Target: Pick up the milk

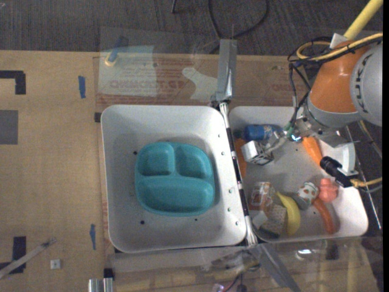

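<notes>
Gripper point(271, 146) low in right bin point(358, 221), state of grip cannot tell; milk point(261, 132) (blue-white carton) lies on its side by the bin's far-left corner, long axis left-right, touching or just beyond the gripper tip

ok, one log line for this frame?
task: pick up milk | gripper: right bin, over white carton by left wall | grasp: unconfirmed | left bin: teal tray

My arm point(358, 84) is grey with a wide orange band; yellow and black cables point(316, 50) loop just beside that band.
</notes>
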Robot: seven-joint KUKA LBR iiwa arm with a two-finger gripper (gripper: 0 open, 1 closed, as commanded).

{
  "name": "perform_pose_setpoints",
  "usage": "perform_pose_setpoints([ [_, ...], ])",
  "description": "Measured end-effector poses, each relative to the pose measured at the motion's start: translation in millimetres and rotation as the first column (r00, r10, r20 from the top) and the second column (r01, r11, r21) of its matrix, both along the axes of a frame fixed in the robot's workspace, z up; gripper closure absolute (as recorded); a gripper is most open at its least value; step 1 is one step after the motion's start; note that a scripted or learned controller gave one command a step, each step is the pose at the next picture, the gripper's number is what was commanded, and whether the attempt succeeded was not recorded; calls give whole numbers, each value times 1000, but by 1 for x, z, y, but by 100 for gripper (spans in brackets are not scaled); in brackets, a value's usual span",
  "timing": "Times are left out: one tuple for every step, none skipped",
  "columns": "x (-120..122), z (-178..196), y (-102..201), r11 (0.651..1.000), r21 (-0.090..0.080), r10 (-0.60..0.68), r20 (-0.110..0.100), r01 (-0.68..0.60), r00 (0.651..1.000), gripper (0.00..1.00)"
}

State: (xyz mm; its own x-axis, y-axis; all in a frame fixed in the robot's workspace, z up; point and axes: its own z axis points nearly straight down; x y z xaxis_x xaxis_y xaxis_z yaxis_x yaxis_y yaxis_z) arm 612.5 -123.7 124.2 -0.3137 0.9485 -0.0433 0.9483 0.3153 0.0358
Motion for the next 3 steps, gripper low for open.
perform_pose_setpoints([
  [49, -15, -12, 989, 13, 147, -7, -147, 989, 0],
  [7, -15, -1, 979, 12, 205, 1, -205, 979, 0],
  [55, 10, -11, 992, 27, 123, -41, -122, 992, 0],
])
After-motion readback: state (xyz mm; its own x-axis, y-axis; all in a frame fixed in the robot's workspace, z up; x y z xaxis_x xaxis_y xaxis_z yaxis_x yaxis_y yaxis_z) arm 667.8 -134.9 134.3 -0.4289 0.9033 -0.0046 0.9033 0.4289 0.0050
